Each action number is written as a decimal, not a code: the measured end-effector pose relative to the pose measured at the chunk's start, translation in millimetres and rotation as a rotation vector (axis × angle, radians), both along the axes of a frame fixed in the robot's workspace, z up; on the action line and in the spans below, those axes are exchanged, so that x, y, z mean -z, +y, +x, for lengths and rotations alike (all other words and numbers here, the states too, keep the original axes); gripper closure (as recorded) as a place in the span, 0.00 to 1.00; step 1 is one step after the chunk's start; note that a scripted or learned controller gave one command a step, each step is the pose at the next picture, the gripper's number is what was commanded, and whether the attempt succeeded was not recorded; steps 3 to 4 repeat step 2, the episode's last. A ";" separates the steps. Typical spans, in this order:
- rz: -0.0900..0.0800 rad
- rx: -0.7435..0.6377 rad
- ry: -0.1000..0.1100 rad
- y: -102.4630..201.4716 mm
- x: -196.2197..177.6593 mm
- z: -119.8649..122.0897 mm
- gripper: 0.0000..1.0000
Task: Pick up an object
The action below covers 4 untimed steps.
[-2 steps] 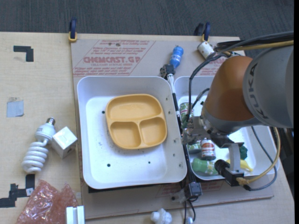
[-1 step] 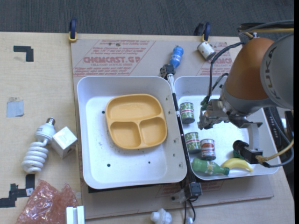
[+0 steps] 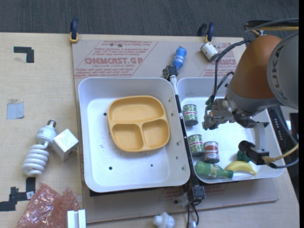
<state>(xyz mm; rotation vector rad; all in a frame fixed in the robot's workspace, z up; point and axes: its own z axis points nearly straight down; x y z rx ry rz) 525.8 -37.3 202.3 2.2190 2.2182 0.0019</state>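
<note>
The right white bin holds three small cans: a green-labelled one near its left wall, another green-labelled one lower down, and a red-labelled one beside it. A green bottle and a yellow banana lie along the front wall. A dark green object sits at the right. My gripper hangs over the middle of this bin, right of the upper can, with nothing seen between its fingers. The arm's orange band covers the bin's back right.
The left bin holds a yellow divided tray. On the bench at left lie a spiral light bulb, a white cube and a pink crinkled bag. A blue-capped clamp sits behind the bins.
</note>
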 end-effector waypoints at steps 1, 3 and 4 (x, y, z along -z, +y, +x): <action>0.001 -0.003 0.004 55.3 -20.3 62.7 1.00; 0.000 -0.002 0.004 55.2 -20.3 62.7 0.00; 0.000 -0.002 0.004 55.2 -20.3 62.7 0.00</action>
